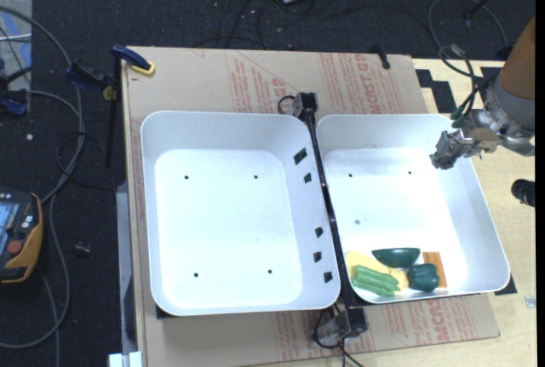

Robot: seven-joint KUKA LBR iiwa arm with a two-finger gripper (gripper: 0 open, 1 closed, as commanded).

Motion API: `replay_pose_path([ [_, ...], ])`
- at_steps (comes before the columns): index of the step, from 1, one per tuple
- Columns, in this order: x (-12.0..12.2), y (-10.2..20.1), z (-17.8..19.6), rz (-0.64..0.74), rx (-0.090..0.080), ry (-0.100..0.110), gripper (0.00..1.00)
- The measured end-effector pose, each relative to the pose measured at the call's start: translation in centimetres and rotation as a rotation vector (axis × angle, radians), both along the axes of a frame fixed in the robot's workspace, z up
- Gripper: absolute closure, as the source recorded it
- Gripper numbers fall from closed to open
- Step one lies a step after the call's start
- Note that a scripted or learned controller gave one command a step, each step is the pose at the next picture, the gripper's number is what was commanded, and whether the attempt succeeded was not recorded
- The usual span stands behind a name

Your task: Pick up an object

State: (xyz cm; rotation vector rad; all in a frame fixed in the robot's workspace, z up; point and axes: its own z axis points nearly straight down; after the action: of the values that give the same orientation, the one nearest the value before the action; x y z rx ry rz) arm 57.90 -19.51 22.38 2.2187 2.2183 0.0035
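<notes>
In the near corner of the right bin [477, 203] lie several small objects: a dark green bowl-shaped piece [397, 256], a light green ridged piece [375, 279], a teal-green lump [423, 277], a yellow flat piece [361, 260] and an orange block [435, 260]. My gripper [446, 150] hangs over the bin's far right side, well away from the objects. It is small and dark against the white.
The left bin [170, 144] sits beside the right one, with a black divider strip [319, 186] and clips between them. Both rest on a cardboard sheet [247, 80]. Cables and a blue-yellow clamp [132, 60] lie beyond the bench's far left.
</notes>
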Motion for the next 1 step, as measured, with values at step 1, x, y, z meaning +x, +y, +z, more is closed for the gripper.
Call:
replay_pose_path([
  [1, -0.13, 0.25, 4.26, 0.001, 0.000, 0.001, 1.00],
])
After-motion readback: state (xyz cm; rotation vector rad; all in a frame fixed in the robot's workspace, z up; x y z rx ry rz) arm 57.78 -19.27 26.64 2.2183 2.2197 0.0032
